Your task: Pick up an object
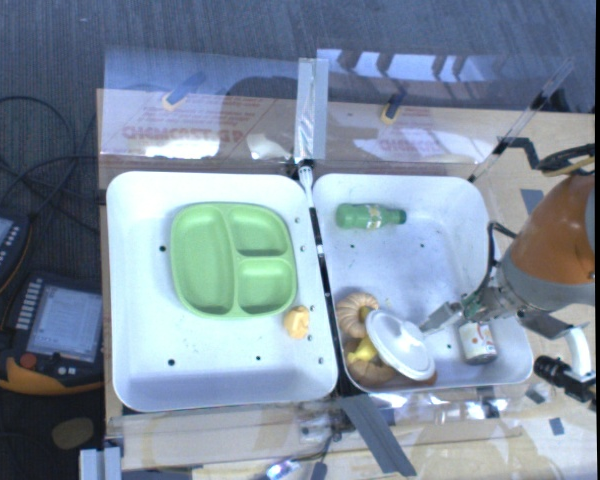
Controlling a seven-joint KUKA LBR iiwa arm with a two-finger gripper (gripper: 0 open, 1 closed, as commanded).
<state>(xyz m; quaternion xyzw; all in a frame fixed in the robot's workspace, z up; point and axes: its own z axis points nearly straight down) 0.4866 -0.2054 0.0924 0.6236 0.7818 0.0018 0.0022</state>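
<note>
My gripper point(462, 315) is low over the right bin's point(435, 253) front right part, under the orange-banded arm point(555, 238). A small white can with a dark band point(477, 343) lies right beside it, toward the front. To the left, a white round lid point(400, 344) rests on a brown woven ring point(356, 311) and a yellow piece point(360, 352). At the back of this bin a green bottle point(370, 216) lies on its side. Whether anything is in the gripper is not visible.
The left bin point(140, 358) holds a green divided plate point(232, 258) and a small yellow object point(297, 321) by the centre wall. A clear panel stands behind both bins. Cables and a pendant lie on the floor at the left.
</note>
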